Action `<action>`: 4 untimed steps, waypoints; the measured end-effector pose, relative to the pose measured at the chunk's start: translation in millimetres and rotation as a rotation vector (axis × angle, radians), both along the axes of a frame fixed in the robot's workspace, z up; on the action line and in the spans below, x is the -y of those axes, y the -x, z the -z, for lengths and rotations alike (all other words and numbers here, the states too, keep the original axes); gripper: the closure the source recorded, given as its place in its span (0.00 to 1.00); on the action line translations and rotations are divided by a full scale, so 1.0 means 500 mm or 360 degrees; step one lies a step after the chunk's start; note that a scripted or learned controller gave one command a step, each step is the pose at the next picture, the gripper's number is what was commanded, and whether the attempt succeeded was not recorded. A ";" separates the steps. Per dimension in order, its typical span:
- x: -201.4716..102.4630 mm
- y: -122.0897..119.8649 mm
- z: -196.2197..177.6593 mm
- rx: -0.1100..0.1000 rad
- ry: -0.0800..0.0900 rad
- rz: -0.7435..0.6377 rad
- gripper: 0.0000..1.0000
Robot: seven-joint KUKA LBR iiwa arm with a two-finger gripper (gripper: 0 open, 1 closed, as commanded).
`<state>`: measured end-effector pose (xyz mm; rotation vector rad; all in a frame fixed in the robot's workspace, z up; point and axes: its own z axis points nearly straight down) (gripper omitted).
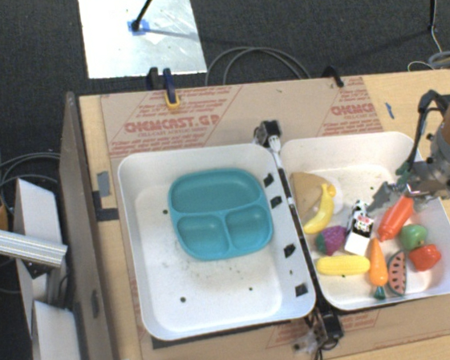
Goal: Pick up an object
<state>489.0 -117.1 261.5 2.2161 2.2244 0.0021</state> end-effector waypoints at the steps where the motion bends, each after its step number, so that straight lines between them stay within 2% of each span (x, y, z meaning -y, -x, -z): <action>1: -0.020 -0.102 0.232 -0.0007 -0.0002 -0.0005 0.00; 2: -0.026 -0.106 0.305 0.0027 0.0010 0.0008 0.00; 3: -0.033 -0.090 0.317 0.0060 0.0026 0.0006 0.00; 4: -0.029 -0.077 0.320 0.0069 0.0027 -0.0001 0.00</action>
